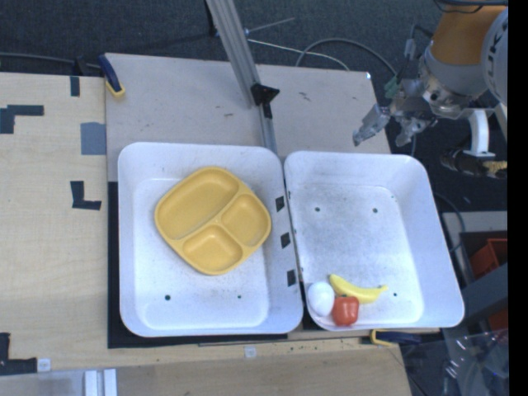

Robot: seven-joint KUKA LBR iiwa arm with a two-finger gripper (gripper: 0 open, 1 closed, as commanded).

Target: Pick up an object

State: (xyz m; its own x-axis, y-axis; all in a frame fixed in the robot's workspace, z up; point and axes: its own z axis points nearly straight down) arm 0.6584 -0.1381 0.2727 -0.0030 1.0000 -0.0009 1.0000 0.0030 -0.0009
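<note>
Scanning left to right: bench, two bins, then the arm.
Bench [49,221]: bare wood at far left, with dark tape marks; nothing on it to pick.
Left bin [136,304]: holds one thing, a yellow tray [213,219] with three compartments, lying flat and turned at a slant near the bin's middle.
Tray, as a pick: judged awkward, since it is wide and shallow and offers only thin rims to pinch.
Post [239,52]: a grey rail rising from the seam between the bins, out past the top edge, its upper end cut off.
Right bin [429,213]: mostly bare floor; its three things crowd the near left corner.
Corner cluster: white ball [320,298], red piece [346,310] and banana [356,289], touching or nearly so; they look tumbled there, not set.
Likeliest target: banana, judged easiest because it lies on the open side of the cluster.
Gripper [384,128]: above the bench just beyond the right bin's far rim, well apart from the cluster, carrying nothing.
Pincer state: cannot tell; its tips are small and blurred against dark floor.
Arm [466,40]: cut off at the top right, so its reach is hard to judge.
</note>
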